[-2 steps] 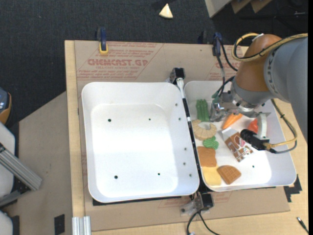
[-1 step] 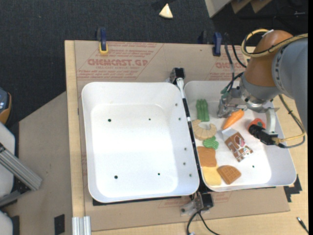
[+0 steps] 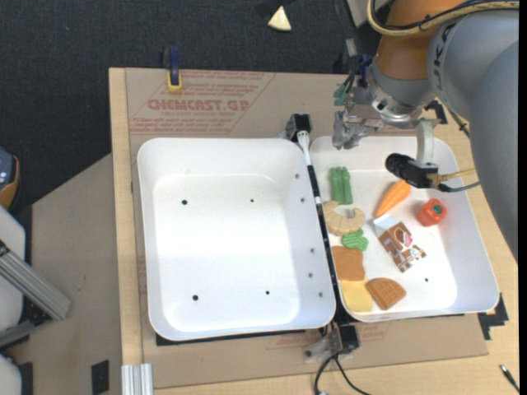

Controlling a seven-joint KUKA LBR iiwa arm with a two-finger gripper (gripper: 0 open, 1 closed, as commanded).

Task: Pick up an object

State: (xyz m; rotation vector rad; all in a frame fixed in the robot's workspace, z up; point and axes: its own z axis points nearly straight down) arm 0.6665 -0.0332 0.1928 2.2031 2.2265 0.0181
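Note:
The right bin holds several toy foods. A green bean pod lies at its back left, with an orange carrot and a red tomato to its right. Further forward are a round beige biscuit, a small green piece, a brown-and-white packet, an orange-brown slice, a yellow cheese slice and a brown bread piece. My gripper hangs over the bin's back left corner, just behind the bean pod, open with nothing in it.
The left bin sits beside the right one, their rims touching along the middle. A black clip stands at the back of that seam. A blue clamp holds the cardboard base at the back left. The arm's bulk covers the back right.

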